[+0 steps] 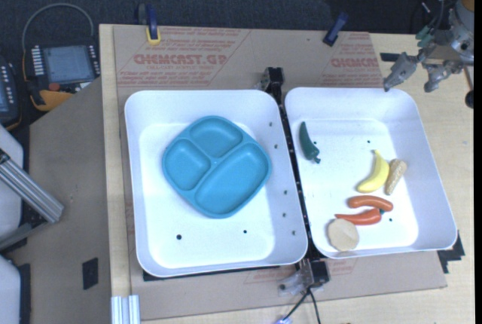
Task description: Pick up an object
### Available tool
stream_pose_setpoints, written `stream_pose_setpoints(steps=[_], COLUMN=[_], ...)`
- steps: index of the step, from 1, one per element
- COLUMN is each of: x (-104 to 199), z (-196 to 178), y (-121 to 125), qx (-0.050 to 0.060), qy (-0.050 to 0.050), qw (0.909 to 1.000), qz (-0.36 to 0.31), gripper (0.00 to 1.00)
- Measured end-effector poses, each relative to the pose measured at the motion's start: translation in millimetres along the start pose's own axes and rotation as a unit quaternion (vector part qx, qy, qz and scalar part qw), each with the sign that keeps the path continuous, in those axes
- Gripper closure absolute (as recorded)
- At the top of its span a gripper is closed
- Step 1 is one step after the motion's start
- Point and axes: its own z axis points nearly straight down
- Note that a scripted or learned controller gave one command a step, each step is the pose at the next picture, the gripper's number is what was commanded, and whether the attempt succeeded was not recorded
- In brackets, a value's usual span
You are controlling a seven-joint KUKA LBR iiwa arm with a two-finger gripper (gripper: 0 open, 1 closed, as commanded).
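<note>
Two white bins sit side by side on the desk in the camera view: the left bin carries a blue divided plate, and the right bin carries the loose things the task could take. These are a dark green pepper near the right bin's left wall, a banana with a small tan piece touching its right side, two red sausages lying close together just below, and a pale round slice near the front rim. The end effector hangs above the back right corner of the right bin, fingers spread, with nothing between them. It stands well apart from every item, so the pick is not yet begun. The likeliest trouble is crowding: banana, tan piece and sausages lie so near one another that a finger coming down could land on a neighbour and shove the target aside. The round slice looks flat and could slip out of a pinch. The pepper lies close to the wall, which could block one finger.
</note>
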Motion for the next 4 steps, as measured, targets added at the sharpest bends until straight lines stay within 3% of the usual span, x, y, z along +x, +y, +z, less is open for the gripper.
stream_pose_setpoints(steps=[1, 4], x=[1.1, 2.5], z=[-9.8, 134.4], y=[2.3, -7.6], qx=[-0.007, -0.004], qy=[-0.002, -0.001], qw=[1.0, 1.0], qz=[-0.002, -0.001], gripper=[0.0, 0.0])
